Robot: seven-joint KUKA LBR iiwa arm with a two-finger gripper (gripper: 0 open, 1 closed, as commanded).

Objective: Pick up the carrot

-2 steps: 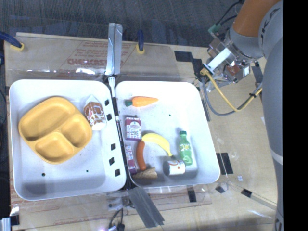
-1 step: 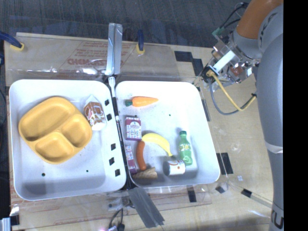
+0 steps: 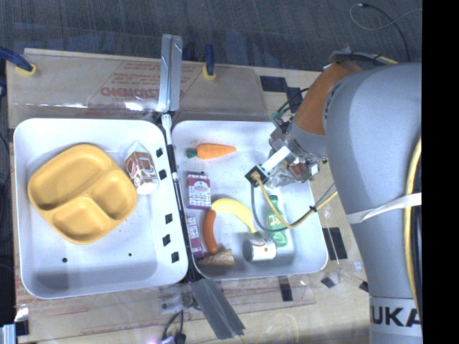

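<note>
Grey and bulky, the arm fills the right side closest to the lens, its orange band bending over the far right rim of the right bin.

Starting at the left, the left bin holds a yellow divided plate lying flat. Just beside the plate's right edge is a small brown-and-white packet, close to the wall between the bins.

Across that wall, the carrot lies on its side in the far left part of the right bin, green end toward the divider and tip pointing right. Nothing rests on it or touches it. Nearer to me a maroon carton sits just beside it, and below that a red sausage leans against a banana. A brown crust-like piece lies at the near wall. To the right are a small white cup and a green bottle.

The gripper hangs over the bin's right side, above the bottle, apart from the carrot with bare white floor between them. From where I stand I cannot tell whether it is wide or narrow, and I see nothing in its grasp.
</note>
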